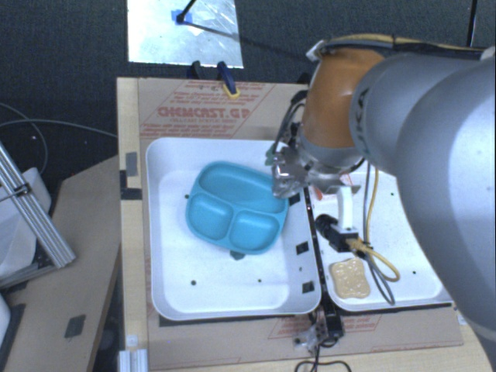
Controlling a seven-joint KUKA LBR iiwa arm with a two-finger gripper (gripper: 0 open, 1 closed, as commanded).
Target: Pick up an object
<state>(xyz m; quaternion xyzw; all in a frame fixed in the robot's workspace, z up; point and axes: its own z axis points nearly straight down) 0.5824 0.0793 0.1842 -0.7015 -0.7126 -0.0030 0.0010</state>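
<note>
Slippage is our chief worry. The gripper (283,180) sits low at the right-hand rim of the blue divided plate (232,208), which lies in the left bin (178,285), tilted a little, with its right edge close to the wall shared with the right bin (411,277). We judge that a thin, sloping plastic rim gives little to bite on. If the claw closes on it off-centre, the plate could pivot, slide out, or drag along the bin floor rather than lift. The plate is also wide and would hang from one edge, so even a fair grip might let it swing and drop. Being so near the dividing wall, the claw could catch that wall instead of the plate.

We cannot tell whether the claw is wide, narrow, or closed on anything, as the wrist and the bulk of the grey arm (403,99) cover its tip from this angle. We cannot say either whether it touches the plate or only hangs just above the rim.

The arm also hides much of the right bin. A flat tan piece (350,279) lies near that bin's front, and we cannot name it more closely. A small dark shape (237,255) peeks from under the plate's near edge, too small to identify.
</note>
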